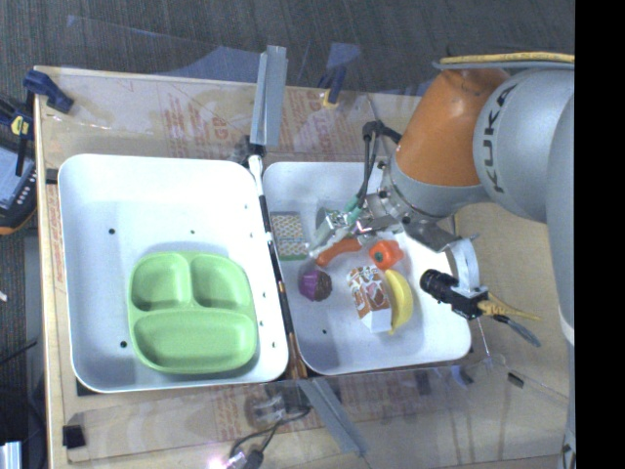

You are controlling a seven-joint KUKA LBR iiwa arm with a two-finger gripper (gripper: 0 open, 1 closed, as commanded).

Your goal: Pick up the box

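Camera view looks down at a slant on two shallow white bins set side by side on the bench. The left bin [88, 262] holds a green divided tray [193, 313] lying flat toward its near side. The right bin [449, 345] holds a cluster of small things: the box [368, 295], a small carton with printed faces, lies in the middle of the bin, touching a yellow banana [398, 301] along its right side. Just above them sits an orange-red round fruit [386, 253], with an orange carrot-like piece [337, 252] to its left, a purple item [314, 284] beside the box on the left, and a grey mesh-patterned piece [288, 233] near the wall shared by the bins. The arm [488, 145] — grey with its orange band — reaches in from the right, and the gripper [344, 221] hangs over the far part of the right bin, above the carrot-like piece and apart from the box. Whether its metal tips are spread or closed cannot be told (they are a small, cluttered shape here), and nothing can be seen between them. A black cylindrical part [444, 289] juts out at the bin's right rim.
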